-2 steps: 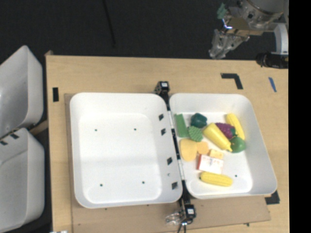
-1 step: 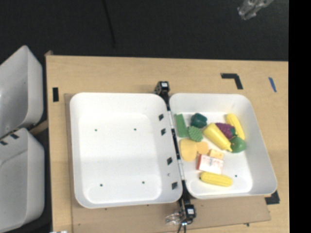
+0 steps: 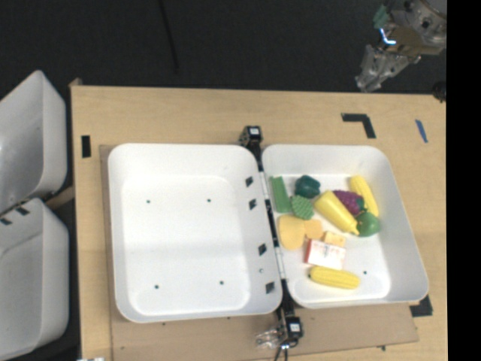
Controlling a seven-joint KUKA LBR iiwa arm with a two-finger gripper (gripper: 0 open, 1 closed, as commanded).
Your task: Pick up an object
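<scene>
Nothing picked yet: gripper (image 3: pixel 378 72) high at one o'clock, well apart from right bin (image 3: pixel 391 277); jaw state impossible to tell. Toys untouched; descent and grasp remaining.

The flat tan wooden bench (image 3: pixel 173 115) carried two shallow white plastic bins, the right one (image 3: pixel 398 277) below the claw (image 3: pixel 379 68) and the left one (image 3: pixel 124 292) farther left.
</scene>
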